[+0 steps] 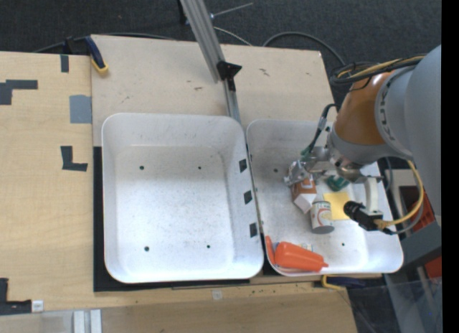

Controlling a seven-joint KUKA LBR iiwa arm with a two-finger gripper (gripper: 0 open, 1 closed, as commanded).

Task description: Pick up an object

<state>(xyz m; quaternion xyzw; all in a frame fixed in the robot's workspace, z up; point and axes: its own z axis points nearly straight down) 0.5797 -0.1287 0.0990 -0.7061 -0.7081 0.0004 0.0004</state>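
Two shallow white bins sit side by side. The left bin (176,195) has only bare floor showing. The right bin (276,145) holds a small cluster: one orange carrot-shaped toy (295,255) at its near rim, one small can (320,216), one yellow piece (336,203), one green piece (336,180) and one brown-and-white box (304,191). The gripper (300,174) is down among the cluster, just over the box; whether it is parted or closed cannot be told.

No legible text or labels anywhere.
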